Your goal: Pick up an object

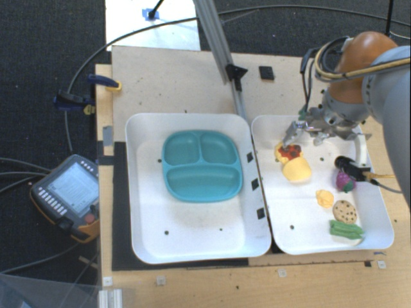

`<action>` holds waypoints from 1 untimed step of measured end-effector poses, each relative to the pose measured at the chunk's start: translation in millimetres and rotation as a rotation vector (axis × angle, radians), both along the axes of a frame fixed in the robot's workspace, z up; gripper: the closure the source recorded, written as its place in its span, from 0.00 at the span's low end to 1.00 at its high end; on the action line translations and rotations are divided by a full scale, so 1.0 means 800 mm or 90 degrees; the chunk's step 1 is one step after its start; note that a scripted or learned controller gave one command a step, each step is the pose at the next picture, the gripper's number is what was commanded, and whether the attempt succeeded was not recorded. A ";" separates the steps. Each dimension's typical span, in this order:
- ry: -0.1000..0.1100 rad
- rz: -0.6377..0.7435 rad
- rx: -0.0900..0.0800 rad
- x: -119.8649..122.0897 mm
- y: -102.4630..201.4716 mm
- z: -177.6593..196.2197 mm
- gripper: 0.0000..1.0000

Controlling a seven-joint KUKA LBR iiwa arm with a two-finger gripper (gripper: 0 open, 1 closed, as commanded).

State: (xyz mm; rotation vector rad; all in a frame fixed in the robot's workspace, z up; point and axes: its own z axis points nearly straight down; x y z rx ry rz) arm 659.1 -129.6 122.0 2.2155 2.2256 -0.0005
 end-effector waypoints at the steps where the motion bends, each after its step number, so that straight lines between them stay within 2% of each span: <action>1: -0.006 0.001 0.000 0.006 -0.001 -0.038 0.00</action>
